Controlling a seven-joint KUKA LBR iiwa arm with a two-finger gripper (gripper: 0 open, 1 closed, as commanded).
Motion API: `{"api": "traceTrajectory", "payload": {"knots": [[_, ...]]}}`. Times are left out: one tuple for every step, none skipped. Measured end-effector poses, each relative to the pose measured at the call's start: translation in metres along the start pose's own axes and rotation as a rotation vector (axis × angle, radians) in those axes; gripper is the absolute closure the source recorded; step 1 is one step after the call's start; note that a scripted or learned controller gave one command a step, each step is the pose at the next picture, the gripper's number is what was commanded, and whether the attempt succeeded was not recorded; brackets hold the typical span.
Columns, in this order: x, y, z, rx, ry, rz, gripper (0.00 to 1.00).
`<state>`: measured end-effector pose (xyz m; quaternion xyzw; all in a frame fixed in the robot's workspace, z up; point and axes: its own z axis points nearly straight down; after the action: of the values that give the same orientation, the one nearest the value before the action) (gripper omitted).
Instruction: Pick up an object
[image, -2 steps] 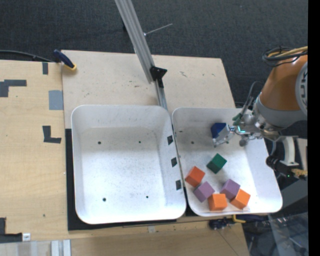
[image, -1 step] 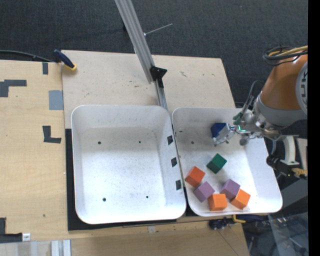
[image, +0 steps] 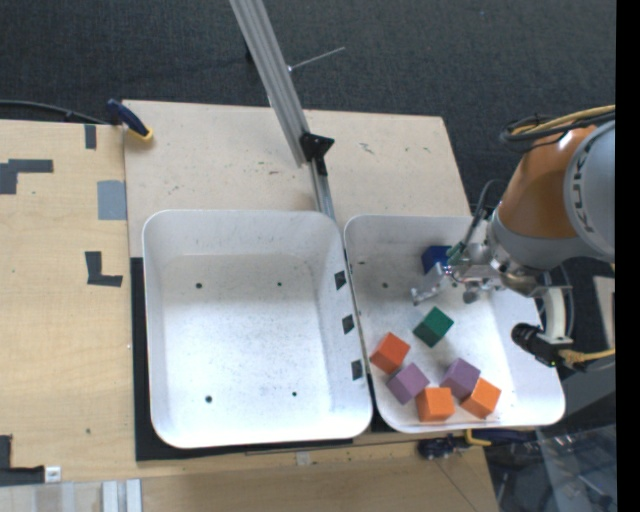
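My gripper (image: 447, 293) hangs over the upper middle of the right bin (image: 372, 240), open, with nothing between its fingers. A blue block (image: 434, 258) lies just behind it, partly hidden by the wrist. A green block (image: 433, 327) sits just in front of the fingertips, apart from them. Toward the bin's front lie an orange block (image: 390, 352), a purple block (image: 408, 382), a second orange block (image: 434, 403), a second purple block (image: 461, 377) and a third orange block (image: 482, 397).
The left bin (image: 160, 300) stands beside the right one, with a raised wall between them. A slanted metal rail (image: 285, 95) crosses the bench at the back. The arm's orange band (image: 540, 195) rises at the right.
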<state>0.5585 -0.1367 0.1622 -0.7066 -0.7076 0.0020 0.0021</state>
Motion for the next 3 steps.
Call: {"api": "traceTrajectory", "payload": {"knots": [[0.001,0.003,0.064,0.003,0.001,0.000,0.00],[0.002,0.002,0.071,-0.002,0.000,0.000,0.00],[0.003,0.002,0.061,-0.002,0.001,-0.001,1.00]]}}
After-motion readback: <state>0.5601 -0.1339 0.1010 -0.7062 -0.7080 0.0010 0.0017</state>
